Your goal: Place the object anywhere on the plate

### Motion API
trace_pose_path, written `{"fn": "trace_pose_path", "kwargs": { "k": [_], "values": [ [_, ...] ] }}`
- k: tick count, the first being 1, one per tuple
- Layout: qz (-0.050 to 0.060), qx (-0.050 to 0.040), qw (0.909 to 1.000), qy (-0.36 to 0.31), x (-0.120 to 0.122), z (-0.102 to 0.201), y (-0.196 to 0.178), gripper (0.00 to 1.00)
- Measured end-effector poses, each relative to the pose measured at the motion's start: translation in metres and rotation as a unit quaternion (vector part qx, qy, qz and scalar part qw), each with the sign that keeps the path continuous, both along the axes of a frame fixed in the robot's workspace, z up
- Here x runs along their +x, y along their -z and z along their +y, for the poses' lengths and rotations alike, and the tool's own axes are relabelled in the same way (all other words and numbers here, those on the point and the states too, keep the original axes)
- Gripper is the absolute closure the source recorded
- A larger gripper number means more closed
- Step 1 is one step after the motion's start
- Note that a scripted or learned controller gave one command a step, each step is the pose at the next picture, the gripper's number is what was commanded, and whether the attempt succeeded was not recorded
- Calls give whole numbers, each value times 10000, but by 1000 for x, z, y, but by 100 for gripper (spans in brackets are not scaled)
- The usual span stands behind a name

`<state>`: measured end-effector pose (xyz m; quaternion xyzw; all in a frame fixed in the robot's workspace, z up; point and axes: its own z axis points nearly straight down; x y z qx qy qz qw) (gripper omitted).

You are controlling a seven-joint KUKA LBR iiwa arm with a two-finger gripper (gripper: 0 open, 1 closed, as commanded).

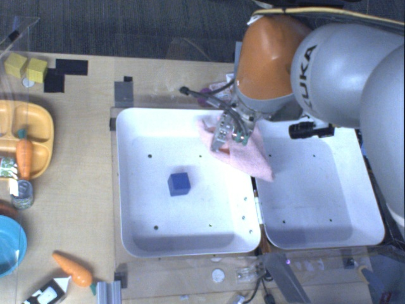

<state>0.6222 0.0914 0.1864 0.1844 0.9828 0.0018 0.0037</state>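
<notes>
1. Even, fairly bright overhead light; the white bins (190,233) look clean, not blown out.
2. Soft shadow lies just beside the blue cube (180,183).
3. Mild glare shines on the grey arm (345,75) and orange band (269,59).
4. The whole frame is slightly soft and grainy; the far floor is dim.

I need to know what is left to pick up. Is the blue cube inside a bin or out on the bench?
Inside. The blue cube sits on the floor of the left bin, apart from the pink cloth near the gripper.
</notes>
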Motion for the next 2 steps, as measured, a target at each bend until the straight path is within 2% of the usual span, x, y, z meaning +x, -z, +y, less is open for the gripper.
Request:
{"fn": "trace_pose_path", "kwargs": {
  "k": [1,2],
  "values": [
    [5,8,9989,471,-11,76,13,100],
    [4,19,9965,840,-38,142,87,100]
  ]
}}
